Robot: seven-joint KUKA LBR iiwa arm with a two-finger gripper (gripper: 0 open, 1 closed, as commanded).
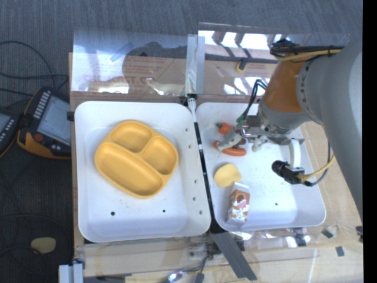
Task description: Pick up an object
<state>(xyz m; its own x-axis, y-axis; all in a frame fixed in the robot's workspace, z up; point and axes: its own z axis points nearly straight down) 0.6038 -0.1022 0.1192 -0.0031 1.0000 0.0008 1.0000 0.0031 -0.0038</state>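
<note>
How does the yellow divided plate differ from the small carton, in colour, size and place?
The yellow divided plate is plainly larger than the small carton. The plate is plain yellow, while the carton is white with brown print. The plate lies in the left bin, the carton in the right bin. Both lie flat on a bin floor.

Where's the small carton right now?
The carton lies in the right bin, near its front edge, just below the yellow lump and apart from the hand.

A yellow divided plate (136, 157) lies tilted in the left bin (88, 217). Left of that bin, off the desk, a teach pendant (46, 122) rests on grey carpet among black cables (23, 58).
</note>
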